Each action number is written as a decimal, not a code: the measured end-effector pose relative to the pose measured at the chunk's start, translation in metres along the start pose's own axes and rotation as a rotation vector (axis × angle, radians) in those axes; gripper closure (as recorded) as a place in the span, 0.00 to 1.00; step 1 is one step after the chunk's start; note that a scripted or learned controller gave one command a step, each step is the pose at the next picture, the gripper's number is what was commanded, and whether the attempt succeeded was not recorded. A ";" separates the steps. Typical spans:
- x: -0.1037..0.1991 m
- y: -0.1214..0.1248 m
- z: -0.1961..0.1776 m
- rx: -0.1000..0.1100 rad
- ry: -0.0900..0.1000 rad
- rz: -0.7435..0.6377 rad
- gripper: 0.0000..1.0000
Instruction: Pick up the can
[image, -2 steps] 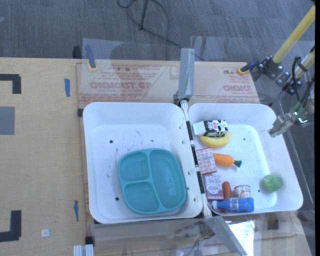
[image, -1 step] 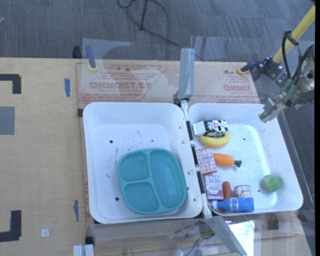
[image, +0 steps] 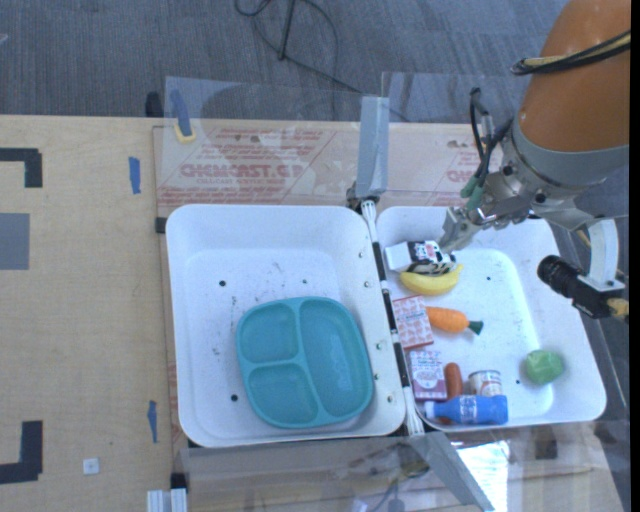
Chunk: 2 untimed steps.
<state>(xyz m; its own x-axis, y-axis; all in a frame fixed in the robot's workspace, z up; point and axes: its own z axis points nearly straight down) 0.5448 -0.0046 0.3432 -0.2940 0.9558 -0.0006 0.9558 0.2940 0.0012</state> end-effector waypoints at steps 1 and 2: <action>0.011 0.032 0.158 -0.001 0.000 -0.085 1.00; -0.085 0.016 -0.027 -0.003 -0.003 -0.225 1.00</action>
<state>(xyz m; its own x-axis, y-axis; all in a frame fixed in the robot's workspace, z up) 0.5850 -0.0808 0.3698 -0.4997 0.8662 -0.0038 0.8662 0.4997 0.0040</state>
